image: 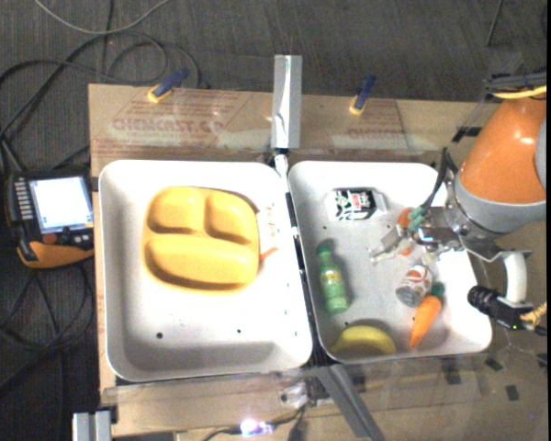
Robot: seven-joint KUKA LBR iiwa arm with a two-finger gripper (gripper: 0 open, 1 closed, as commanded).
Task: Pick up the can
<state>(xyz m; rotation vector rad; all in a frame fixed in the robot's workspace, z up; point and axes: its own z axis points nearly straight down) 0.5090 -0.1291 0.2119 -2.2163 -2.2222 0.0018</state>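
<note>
The can [413,285] is small and silver with red markings. It lies in the right bin [459,338] near the right wall, just above the carrot [424,318]. My gripper [390,244] hangs over the middle right of that bin, up and to the left of the can and apart from it. Its fingers stand open with nothing between them. The orange-banded arm [505,163] reaches in from the right.
The right bin also holds a black-and-white carton [354,203] at the back, a green bottle [331,279] on the left and a banana [365,340] at the front. A yellow divided tray [202,237] lies in the left bin [129,338].
</note>
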